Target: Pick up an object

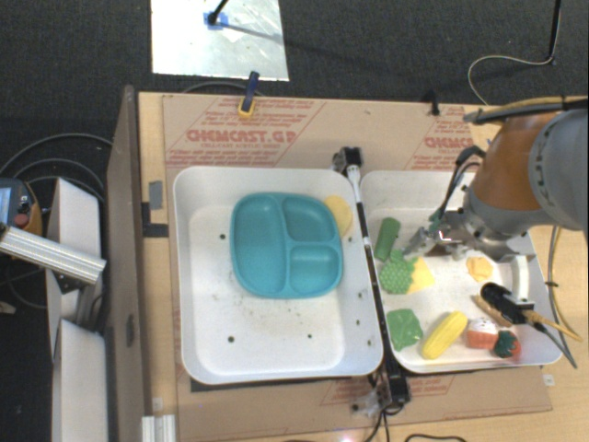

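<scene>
My gripper [431, 239] hangs low over the middle of the right bin [405, 184], under the grey arm with its orange band. Just left of it lies a green pickle-shaped toy [386, 237]. Below that sit a bumpy green toy [396, 275] and a small yellow piece [422, 275]. Nothing can be seen held in the gripper. A yellow-orange piece [479, 267] lies to the right of the gripper. Along the front of the bin are a green chunk [403, 326], a yellow corn cob [444, 334], a red-and-white toy [480, 335] and a dark green toy [505, 343].
The left bin [212, 339] holds a teal divided plate [285, 245], with a pale yellow piece [340, 214] at the plate's upper right corner. A ridge [368, 265] separates the two bins. The arm covers the right bin's right side.
</scene>
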You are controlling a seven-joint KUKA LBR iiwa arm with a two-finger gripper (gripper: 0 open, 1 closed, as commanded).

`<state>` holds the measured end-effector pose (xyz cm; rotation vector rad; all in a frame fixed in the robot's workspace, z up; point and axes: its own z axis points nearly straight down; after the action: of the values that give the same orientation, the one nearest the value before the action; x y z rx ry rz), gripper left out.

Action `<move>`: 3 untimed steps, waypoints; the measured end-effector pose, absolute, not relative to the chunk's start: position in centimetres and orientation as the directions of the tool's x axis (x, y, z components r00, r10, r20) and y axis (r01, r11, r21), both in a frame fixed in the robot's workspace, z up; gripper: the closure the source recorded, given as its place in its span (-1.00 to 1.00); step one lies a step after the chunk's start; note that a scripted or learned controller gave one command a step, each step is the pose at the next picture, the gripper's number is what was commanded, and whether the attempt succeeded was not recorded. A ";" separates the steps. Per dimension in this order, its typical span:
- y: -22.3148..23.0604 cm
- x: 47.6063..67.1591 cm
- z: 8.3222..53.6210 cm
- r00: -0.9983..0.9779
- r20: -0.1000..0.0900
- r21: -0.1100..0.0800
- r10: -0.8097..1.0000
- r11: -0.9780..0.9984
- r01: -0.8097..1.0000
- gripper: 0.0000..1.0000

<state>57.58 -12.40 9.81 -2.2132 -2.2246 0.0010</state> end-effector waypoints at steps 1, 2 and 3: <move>-15.7 57.7 13.2 -0.001 -0.001 0.002 1.000 0.001 1.000 -1.00; -10.0 55.7 11.9 -0.005 0.001 -0.002 1.000 0.005 1.000 -1.00; -10.3 55.1 9.0 -0.002 0.006 0.011 1.000 0.002 1.000 -1.00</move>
<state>55.09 -10.26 9.03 -2.2211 -2.2262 -0.0192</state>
